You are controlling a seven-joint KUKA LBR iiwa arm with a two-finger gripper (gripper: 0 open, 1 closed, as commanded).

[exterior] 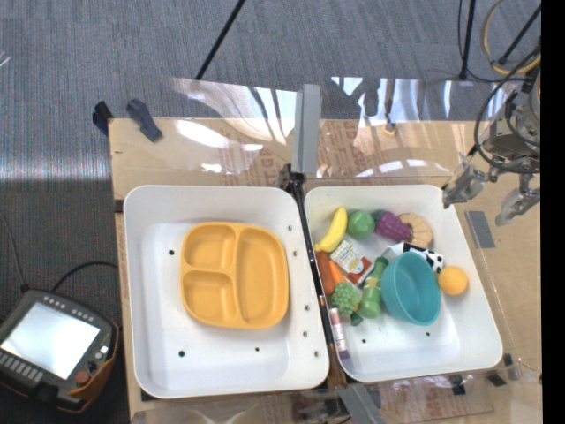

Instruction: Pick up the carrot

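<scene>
The carrot is a short orange piece lying along the left wall of the right bin, below the banana and beside the broccoli. My gripper hangs at the bin's far right corner, outside its rim and well to the right of the carrot. Its two fingers are spread apart with nothing between them.
The right bin also holds a green apple, purple grapes, a cookie, a teal bowl, an orange fruit, a green bottle and a small carton. A yellow divided plate lies in the left bin.
</scene>
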